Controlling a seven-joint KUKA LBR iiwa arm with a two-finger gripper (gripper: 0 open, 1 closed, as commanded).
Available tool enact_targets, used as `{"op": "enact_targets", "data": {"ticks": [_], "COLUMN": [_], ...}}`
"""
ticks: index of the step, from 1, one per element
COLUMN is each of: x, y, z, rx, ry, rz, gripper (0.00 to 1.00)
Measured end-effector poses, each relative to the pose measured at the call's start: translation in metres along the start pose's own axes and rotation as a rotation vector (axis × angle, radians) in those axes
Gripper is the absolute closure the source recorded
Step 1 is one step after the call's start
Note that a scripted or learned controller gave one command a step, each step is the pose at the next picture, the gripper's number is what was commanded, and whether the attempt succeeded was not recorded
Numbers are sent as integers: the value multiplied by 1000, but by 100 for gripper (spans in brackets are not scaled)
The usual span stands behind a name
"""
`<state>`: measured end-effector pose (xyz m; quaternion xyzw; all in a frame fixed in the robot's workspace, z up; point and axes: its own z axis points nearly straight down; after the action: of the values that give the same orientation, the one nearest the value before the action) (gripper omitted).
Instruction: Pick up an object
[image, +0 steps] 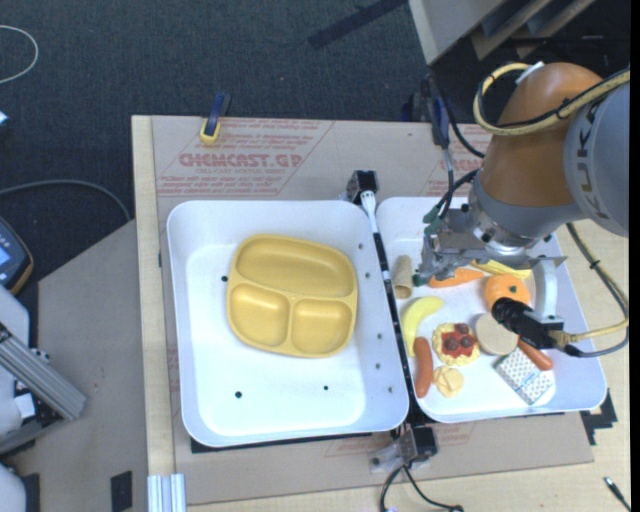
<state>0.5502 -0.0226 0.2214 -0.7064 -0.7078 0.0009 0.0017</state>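
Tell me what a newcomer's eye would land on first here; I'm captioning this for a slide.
First, the yellow divided plate lying alone in the left bin. Then the arm's orange band looming over the right bin, with the end effector down near that bin's far left part. Below it lies a jumble of toy food, among them a banana and an orange.
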Motion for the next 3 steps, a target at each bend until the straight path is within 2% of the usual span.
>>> {"op": "enact_targets", "data": {"ticks": [1,2,3], "x": [42,68,74], "y": [-27,-51,-59], "z": [-11,-13,-3], "rx": [0,1,0], "ry": [1,0,-1], "rz": [-1,0,2], "gripper": [100,100,100]}}
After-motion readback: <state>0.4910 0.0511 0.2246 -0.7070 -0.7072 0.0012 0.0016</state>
